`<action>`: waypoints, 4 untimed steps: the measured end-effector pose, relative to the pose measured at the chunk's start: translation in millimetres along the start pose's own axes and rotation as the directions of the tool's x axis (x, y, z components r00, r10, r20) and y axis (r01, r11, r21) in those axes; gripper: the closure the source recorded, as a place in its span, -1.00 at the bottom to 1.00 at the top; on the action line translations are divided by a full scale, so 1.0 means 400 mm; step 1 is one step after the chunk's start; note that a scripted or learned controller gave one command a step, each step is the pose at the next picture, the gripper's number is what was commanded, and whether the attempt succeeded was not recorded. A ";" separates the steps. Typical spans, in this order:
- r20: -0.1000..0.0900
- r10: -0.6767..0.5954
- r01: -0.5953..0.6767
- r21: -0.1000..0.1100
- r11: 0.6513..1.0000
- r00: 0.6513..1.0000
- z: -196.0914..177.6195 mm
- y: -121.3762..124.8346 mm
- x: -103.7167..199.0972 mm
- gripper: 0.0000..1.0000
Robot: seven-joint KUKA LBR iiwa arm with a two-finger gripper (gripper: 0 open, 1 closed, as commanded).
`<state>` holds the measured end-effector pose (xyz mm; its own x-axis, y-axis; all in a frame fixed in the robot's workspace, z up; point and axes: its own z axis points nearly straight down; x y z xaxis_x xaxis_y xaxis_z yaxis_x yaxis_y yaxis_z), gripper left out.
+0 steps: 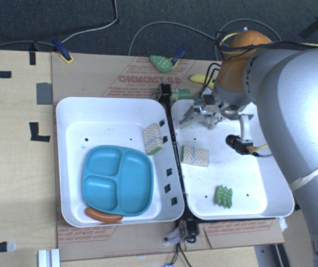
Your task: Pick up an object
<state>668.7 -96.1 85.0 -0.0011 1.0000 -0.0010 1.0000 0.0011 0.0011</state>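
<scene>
Bench, two white bins side by side, divider between them taken as landmark.

Right of divider, right bin:
- Gripper, near far end of divider, low over bin floor at far corner. Metal fingers seen from above, partly under wrist; opening between them not readable. Jaw state: cannot tell. Nothing visible between fingers.
- Arm, grey, orange band above wrist, reaching in from right side.
- Speckled sponge, flat on bin floor, just right of divider, near gripper but apart from it.
- Green knobbly toy, further right of divider, toward near rim, well apart from gripper.

Left of divider, left bin:
- Second sponge, tilted, just left of divider.
- Blue sectioned plate, mid-bin, well left of divider.
- Orange sausage, touching near edge of plate.

Beyond far end of divider, outside bins, on cardboard:
- Green lump, beside blue clip.
- Yellow item, partly hidden behind wrist.

Progress, as judged:
- Done: approach into right bin; gripper down near floor level.
- Not done: no object seen lifted or clamped; every listed item resting on a surface.
- Left: closing on a target, speckled sponge being nearest candidate, then lift clear of bin.
- Status: early, pick not yet secured.
</scene>
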 end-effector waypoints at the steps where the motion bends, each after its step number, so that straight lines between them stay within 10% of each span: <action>1: 0.001 0.000 0.000 -0.001 1.000 1.000 -0.001 -0.034 -0.002 -1.00; 4: 0.001 0.001 -0.001 0.000 1.000 1.000 0.000 0.000 0.004 -1.00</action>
<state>668.6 -94.5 85.2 -0.0002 1.0000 -0.0023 1.0000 0.0002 0.0012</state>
